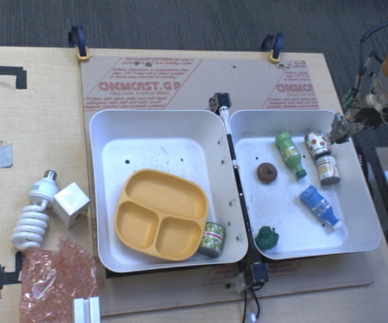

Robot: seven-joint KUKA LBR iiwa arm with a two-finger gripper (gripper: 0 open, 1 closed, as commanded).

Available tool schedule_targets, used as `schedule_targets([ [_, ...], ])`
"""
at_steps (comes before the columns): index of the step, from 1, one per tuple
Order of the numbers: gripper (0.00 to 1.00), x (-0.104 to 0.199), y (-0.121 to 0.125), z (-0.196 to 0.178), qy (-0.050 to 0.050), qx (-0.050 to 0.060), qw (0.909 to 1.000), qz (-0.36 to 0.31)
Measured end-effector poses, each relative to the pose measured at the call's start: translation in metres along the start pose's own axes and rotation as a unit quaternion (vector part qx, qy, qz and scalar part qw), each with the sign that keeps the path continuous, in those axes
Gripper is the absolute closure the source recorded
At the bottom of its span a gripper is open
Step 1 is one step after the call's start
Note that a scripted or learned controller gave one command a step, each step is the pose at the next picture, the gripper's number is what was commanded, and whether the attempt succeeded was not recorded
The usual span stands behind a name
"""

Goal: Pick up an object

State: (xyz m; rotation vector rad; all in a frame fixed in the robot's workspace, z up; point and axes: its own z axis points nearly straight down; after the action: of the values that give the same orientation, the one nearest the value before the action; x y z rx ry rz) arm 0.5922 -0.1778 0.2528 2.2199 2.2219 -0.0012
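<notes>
Far left on the pale bench top (19, 126), outside the bins, lie a spiral bulb (35, 210), a small white cube (71, 202) touching it, and a crumpled pink plastic bag (52, 281) toward the near edge. A brown board (147, 79) under the bins is held by two blue clamps (78, 42) at its far edge; red print on it reads something like "CHEMCAST GP", repeated near the right clamp.

The left bin (113, 130) holds a yellow three-compartment tray (162, 214) that fills most of its near half, leaving bare floor along the far wall. A small green-labelled can (212, 239) lies on its side in the near right corner, touching the tray's edge.

The right bin (362, 207) has more open floor. From the left: a brown round piece (267, 173), a green broccoli-like toy (267, 237) by the near wall, a green bottle (290, 155) lying slantwise, a blue bottle (320, 207) lying apart from the rest, and two small jars (322, 157) touching each other near the far right corner; their labels are too small to read.

The gripper (337, 132) hangs at the far right corner of that bin, just beside the upper jar. Whether it is released or clenched cannot be told, and nothing can be seen between its tips
</notes>
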Motion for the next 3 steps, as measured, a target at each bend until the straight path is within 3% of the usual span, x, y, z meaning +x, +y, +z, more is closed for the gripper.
schedule_targets([
  [1,0.0,-0.036,0.025,0.13,0.0,-0.001,1.0,0.0],
  [2,0.0,0.022,-0.013,0.16,0.0,0.0,1.0,0.0],
  [3,0.0,0.069,-0.115,0.161,0.001,0.0,1.0,0.002],
])
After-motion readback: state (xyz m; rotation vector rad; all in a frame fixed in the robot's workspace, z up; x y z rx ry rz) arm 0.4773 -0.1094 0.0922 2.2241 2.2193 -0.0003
